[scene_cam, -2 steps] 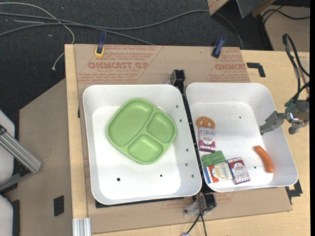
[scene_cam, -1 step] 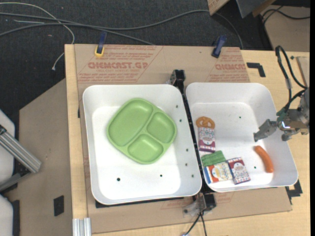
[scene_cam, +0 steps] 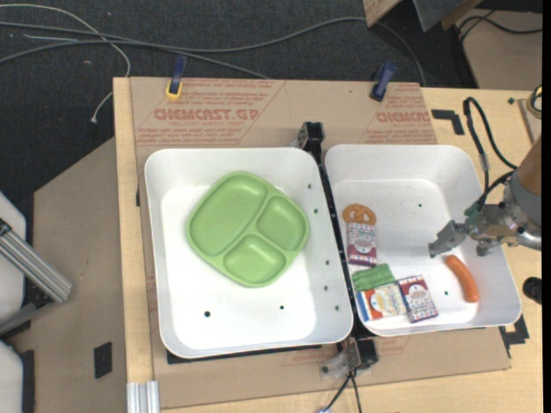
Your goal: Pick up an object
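Camera view: your gripper (scene_cam: 455, 239) hangs low over the right bin (scene_cam: 405, 157), near its right wall, with the arm coming in from the right edge. One grey finger (scene_cam: 444, 238) points left; the other I can't make out, so whether the fingers are wide or narrow I cannot tell, and nothing shows between them. The nearest pick is the orange sausage (scene_cam: 463, 277), lying just below the gripper on the bin floor, tilted, close to the right wall. My read is you're on the approach. To do it well, centre over the sausage's middle, turn the wrist so the fingers close across its short width, and keep clear of the bin wall on descent. Count in the right bin: one sausage, one pretzel (scene_cam: 359, 215), one purple packet (scene_cam: 362, 244), one green card (scene_cam: 372, 277), two small boxes (scene_cam: 385, 300) side by side at the front. In the left bin (scene_cam: 172, 179): one green divided plate (scene_cam: 248, 228), three compartments.
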Robot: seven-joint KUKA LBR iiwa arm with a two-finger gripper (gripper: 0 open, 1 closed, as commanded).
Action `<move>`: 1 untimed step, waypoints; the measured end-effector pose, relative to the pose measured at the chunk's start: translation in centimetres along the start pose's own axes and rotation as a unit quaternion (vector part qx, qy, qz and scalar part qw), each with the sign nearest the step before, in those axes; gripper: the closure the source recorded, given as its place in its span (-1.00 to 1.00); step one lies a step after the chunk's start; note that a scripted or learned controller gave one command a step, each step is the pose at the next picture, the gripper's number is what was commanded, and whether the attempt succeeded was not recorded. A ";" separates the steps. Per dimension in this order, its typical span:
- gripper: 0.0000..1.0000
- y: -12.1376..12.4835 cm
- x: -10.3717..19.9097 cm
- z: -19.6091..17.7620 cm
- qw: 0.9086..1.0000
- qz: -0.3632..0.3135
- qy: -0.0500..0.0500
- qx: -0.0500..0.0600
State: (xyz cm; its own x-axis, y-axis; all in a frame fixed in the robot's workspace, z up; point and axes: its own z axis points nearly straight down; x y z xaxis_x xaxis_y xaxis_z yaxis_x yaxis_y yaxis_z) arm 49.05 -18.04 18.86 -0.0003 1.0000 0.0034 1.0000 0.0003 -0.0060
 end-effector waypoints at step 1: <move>-1.00 -0.3 0.0 6.3 1.000 0.000 0.000 0.001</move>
State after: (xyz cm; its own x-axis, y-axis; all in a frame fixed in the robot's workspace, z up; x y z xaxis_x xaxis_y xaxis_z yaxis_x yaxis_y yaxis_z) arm 48.70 -18.01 12.52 0.0003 1.0000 0.0040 1.0000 -0.0003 -0.0076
